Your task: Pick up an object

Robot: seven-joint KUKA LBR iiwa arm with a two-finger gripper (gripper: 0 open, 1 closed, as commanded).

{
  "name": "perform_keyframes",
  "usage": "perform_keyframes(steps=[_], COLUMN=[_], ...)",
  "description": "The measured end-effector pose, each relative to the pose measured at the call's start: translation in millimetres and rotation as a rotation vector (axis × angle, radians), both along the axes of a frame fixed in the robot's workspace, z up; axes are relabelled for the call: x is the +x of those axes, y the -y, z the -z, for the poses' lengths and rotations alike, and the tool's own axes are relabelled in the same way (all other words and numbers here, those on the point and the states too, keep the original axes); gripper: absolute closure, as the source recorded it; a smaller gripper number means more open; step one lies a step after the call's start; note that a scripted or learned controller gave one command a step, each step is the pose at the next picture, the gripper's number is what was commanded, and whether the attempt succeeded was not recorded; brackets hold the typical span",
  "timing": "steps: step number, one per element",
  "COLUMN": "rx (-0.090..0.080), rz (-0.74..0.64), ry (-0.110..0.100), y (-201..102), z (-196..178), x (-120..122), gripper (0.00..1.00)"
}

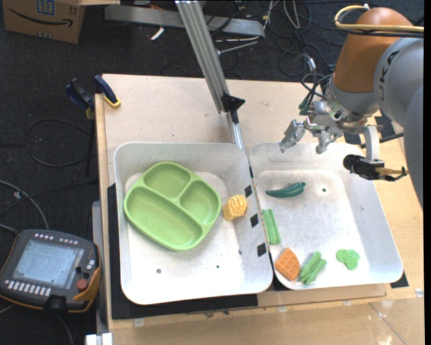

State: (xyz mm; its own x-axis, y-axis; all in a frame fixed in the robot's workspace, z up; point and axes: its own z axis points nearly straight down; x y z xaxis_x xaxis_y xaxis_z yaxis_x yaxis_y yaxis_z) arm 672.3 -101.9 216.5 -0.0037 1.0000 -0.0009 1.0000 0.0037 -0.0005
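With its fingers spread and empty above the right white bin's (377, 222) far edge, the hand (308, 139) should drop squarely over the dark green plastic pepper (285, 190) lying just nearer, then close across its narrow width.

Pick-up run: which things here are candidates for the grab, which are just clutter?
Candidates:
dark green pepper
green stick
orange waffle piece
green bean pods
small green leaf piece
yellow corn
green divided plate

Clutter:
teach pendant
cardboard box
blue clamp
floor cables
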Motion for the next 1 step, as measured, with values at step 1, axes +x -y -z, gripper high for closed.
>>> perform_keyframes(steps=[1], rx=[0.000], rz=[0.009], ry=[-0.004], y=[72.1], z=[125.2], x=[-25.4], gripper=[0.00])
